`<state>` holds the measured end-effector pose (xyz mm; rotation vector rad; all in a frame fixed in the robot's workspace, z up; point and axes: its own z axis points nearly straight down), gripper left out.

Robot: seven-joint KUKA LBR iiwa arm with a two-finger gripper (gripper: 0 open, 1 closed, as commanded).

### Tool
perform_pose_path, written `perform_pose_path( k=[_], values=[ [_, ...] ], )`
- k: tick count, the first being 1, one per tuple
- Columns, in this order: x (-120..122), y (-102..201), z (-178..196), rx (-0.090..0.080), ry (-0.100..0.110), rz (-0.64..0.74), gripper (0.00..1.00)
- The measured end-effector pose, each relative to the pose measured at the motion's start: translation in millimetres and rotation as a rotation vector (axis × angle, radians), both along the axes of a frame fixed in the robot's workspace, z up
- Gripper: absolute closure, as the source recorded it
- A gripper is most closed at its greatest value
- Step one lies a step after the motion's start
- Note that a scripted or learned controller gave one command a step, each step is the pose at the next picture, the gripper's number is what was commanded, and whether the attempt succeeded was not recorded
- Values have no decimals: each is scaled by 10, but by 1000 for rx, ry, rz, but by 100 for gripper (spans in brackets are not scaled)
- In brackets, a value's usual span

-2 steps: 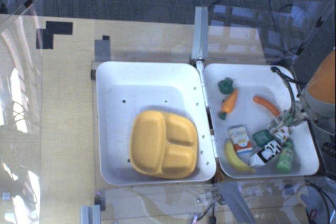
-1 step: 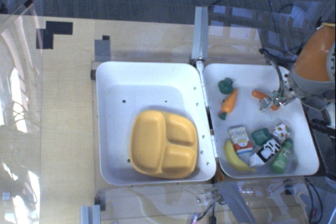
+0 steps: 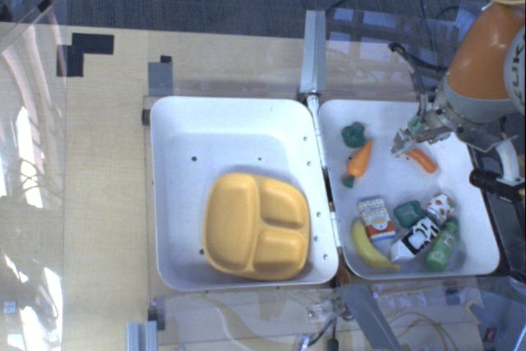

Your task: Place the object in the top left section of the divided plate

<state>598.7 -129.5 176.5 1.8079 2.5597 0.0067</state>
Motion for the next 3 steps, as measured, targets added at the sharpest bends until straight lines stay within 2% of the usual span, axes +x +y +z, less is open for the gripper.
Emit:
perform_pose_path(
  k=[1,2,3],
  values=[
    [-506,-356,-451,0,4,-57,100],
    [220,246,-306,-1,1,125,100],
    [617,-503,-354,-4,-1,282,100]
  ],
)
